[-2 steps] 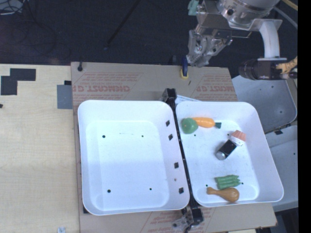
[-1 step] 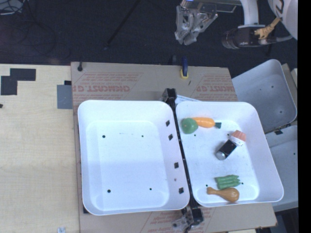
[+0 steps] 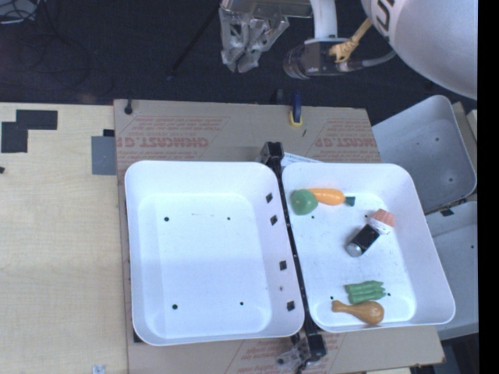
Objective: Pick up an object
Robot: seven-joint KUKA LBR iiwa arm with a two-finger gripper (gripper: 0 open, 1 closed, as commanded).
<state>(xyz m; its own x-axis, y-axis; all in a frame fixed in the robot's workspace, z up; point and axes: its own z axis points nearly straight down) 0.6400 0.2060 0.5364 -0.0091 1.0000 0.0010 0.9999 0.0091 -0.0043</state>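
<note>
- the gripper hangs at the top of the view, above the dark floor beyond the bench, well apart from both bins; whether it is wide or narrow i cannot tell, and nothing shows in its grasp.
- the right bin holds a green ball touching an orange carrot, a black cylinder, a green pepper and an orange gourd just below it.
- the left bin sits beside it.
</note>
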